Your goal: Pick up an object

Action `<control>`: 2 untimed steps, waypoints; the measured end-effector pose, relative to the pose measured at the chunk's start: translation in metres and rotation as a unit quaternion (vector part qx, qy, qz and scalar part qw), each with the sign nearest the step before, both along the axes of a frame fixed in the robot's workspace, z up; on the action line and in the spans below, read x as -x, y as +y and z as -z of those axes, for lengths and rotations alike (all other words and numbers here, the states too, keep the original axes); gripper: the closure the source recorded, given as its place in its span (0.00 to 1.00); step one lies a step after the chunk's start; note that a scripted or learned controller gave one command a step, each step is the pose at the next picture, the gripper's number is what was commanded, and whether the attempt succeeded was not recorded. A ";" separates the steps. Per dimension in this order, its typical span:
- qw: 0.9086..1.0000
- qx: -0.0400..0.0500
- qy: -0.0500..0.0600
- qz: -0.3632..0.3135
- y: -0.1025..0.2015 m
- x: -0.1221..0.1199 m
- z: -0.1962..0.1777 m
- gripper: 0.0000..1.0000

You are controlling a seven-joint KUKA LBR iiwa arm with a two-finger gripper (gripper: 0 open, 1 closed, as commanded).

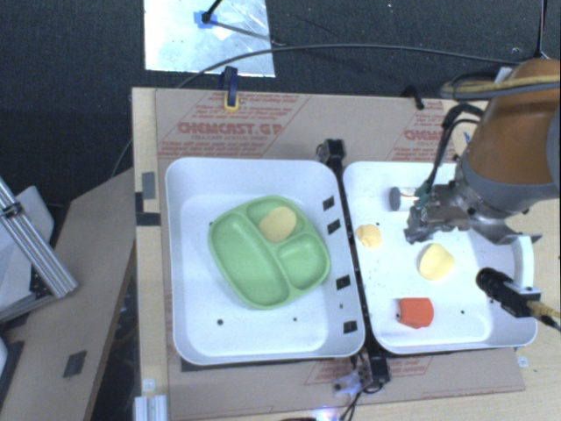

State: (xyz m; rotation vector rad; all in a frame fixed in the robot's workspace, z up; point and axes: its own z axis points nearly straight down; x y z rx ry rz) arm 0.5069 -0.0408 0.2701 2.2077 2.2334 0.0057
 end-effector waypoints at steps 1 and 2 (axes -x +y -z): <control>1.000 0.000 0.002 0.001 0.053 -0.005 0.020 1.00; 1.000 0.000 0.001 0.001 0.102 -0.008 0.018 1.00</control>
